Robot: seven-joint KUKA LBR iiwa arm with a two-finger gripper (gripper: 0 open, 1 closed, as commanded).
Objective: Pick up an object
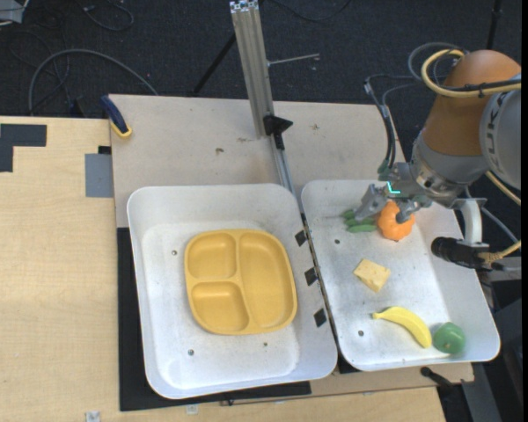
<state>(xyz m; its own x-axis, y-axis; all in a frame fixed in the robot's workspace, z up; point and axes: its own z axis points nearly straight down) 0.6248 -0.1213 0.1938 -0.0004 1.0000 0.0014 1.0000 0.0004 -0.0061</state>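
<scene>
Hovering gripper (pixel 389 206) over orange fruit (pixel 395 223) (right bin (pixel 334 262)).

2 bins (pixel 158 209), 1 tray (pixel 240 281), 5 food items (pixel 372 274)

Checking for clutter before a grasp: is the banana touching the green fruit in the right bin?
Apart. The camera view shows a strip of white bin floor between the banana and the green fruit.
</scene>
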